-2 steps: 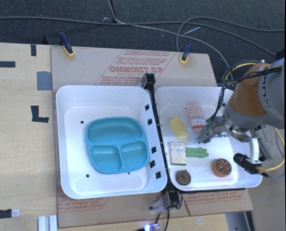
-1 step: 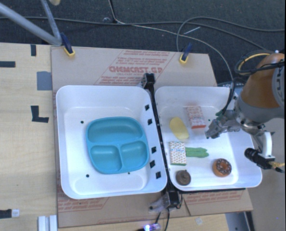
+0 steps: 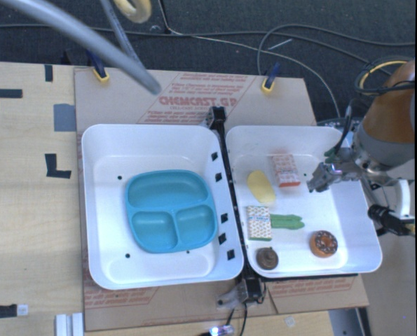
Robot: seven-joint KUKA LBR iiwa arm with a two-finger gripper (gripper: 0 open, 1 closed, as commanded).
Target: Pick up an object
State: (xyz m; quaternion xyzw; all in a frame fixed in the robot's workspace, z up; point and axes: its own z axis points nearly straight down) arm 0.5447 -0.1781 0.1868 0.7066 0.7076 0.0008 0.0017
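The right bin [image 3: 348,208] holds several small items: a pink and white packet [image 3: 284,169], a yellow lemon-shaped piece [image 3: 261,187], a green and white box [image 3: 258,222], a green flat piece [image 3: 286,222], a brown round piece [image 3: 267,258] and a chocolate donut [image 3: 323,243]. My gripper [image 3: 320,179] hangs over the right part of that bin, to the right of the pink packet and above the donut. Nothing shows between its fingers. The grey arm with its orange band [image 3: 394,114] reaches in from the right.
The left bin [image 3: 99,187] holds a blue divided tray [image 3: 171,210]. A black clip divider [image 3: 222,187] joins the two bins. Cables [image 3: 313,68] run over the dark floor behind, and a grey pole [image 3: 75,26] crosses the top left.
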